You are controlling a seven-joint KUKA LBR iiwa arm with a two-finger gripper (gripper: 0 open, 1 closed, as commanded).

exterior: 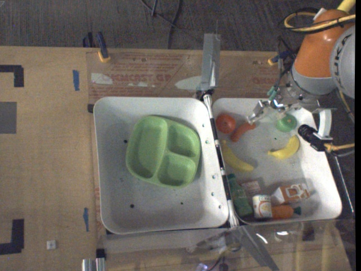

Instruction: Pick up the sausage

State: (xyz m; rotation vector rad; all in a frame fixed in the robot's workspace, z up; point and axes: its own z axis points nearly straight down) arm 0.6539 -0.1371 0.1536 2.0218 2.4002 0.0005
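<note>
While the end effector point(260, 112) hangs over the right bin's point(333, 191) far edge, its fingers seemingly apart, the sausage point(242, 131) lies just beside them.

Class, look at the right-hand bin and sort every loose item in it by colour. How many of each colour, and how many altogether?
Yellow: 2, a banana and another banana
Red: 2, a tomato and the sausage
Green: 2, a round piece and a packet
Orange: 3, a can, a carton and a carrot
Pale: 1, a small wrapper
Total: 10
</note>
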